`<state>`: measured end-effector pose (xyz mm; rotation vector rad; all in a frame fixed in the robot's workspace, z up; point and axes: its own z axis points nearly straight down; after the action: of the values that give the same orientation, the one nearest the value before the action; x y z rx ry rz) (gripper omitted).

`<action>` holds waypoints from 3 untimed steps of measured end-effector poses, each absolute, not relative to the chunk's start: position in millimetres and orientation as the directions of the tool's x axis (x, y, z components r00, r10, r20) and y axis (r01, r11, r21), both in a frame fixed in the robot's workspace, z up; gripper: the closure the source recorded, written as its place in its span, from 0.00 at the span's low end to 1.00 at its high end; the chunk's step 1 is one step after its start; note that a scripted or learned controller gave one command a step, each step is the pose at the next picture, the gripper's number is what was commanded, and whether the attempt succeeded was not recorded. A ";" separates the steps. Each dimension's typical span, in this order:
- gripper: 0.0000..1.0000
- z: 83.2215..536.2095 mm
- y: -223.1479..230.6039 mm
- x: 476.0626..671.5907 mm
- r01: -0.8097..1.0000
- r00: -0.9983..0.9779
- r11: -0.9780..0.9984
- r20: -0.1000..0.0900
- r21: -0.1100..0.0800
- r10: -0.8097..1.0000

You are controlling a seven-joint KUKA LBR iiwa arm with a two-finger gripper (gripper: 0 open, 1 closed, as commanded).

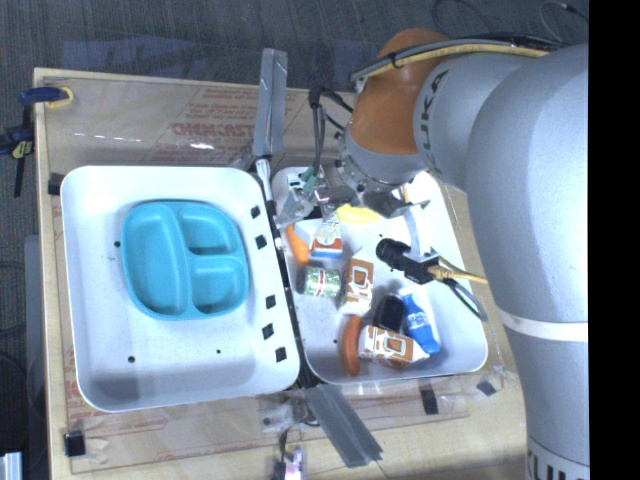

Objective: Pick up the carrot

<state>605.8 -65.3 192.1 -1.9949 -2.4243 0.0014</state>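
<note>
Carrot point(297, 245) lies at the right bin's point(470, 343) left edge, beside a green can point(322, 282). Tool point(318, 196) hangs just above it; whether it is wide or narrow cannot be told.

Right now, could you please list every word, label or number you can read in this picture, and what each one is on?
"UKA", the visible end of a brand name, on the grey arm.
Red print on the bench board behind the bins: too faint to read.
Labels on the small cartons and can in the right bin: too small to read.
</note>
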 end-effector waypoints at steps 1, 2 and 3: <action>1.00 136.7 -97.3 567.9 0.985 -0.171 0.171 -0.007 0.006 0.985; 1.00 191.4 10.7 508.2 0.992 0.127 -0.127 0.000 -0.004 0.992; 1.00 206.3 78.2 516.4 0.999 0.038 -0.038 0.000 -0.005 0.999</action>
<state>516.4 78.2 206.3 -2.2602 -2.1765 0.0057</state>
